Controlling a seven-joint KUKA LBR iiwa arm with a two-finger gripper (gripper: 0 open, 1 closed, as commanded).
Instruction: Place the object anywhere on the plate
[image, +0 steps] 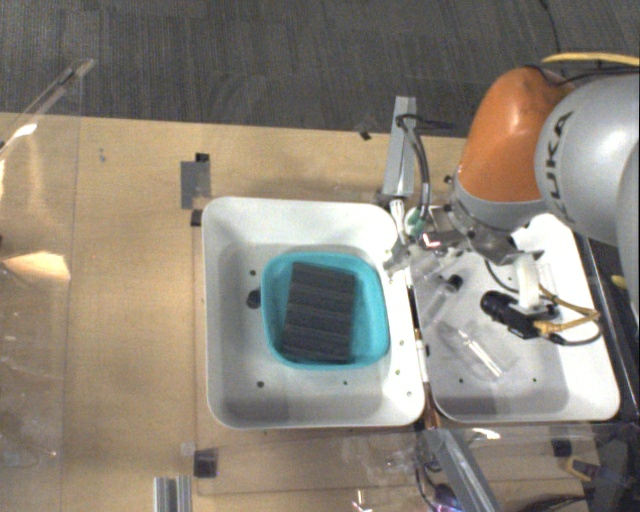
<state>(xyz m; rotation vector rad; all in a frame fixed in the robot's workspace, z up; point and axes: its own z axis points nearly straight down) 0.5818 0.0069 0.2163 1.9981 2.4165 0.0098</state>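
A dark grey ribbed block (320, 312) lies flat on the square teal plate (375, 325) in the middle of the left bin (230, 300). It covers most of the plate's centre and sits fully inside its rim. My gripper (428, 252) hangs under the grey and orange wrist, over the near-left corner of the right bin (590, 390), just right of the wall between the bins. It is apart from the block and plate. Nothing shows in it.
A clear plastic piece (474, 350) lies on the right bin's floor. A black part with a yellow cable (520, 315) hangs from the wrist above it. A metal post (400, 150) stands behind the bins. Bare wooden bench stretches to the left.
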